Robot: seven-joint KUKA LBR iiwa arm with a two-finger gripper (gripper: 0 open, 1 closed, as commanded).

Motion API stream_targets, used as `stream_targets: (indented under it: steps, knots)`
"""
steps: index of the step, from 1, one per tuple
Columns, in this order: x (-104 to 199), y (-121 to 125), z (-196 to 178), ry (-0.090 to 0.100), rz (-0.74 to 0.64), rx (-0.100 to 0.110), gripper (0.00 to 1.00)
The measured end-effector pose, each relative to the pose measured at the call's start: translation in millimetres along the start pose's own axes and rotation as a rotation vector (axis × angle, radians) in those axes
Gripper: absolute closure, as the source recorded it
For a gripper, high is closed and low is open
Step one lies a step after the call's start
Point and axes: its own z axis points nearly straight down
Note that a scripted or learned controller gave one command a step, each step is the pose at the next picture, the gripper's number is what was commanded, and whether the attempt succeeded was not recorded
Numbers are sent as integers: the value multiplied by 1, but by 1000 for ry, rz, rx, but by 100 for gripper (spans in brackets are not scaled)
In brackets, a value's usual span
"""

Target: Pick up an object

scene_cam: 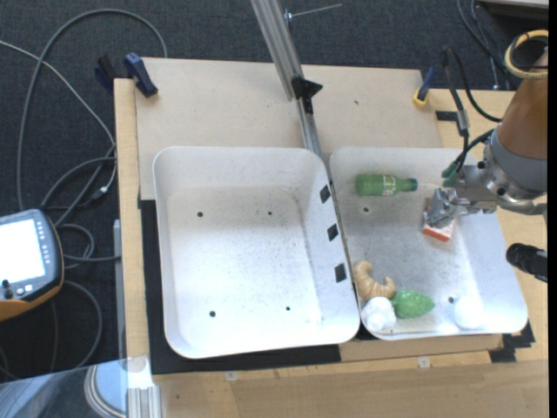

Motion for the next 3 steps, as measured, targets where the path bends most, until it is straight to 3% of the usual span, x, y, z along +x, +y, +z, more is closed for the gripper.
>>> stream_targets:
  steps: [1, 3]
  knots:
    - [47, 15, -6, 3, -5, 3, 100]
    - [142, 46, 20, 2, -4, 5, 100]
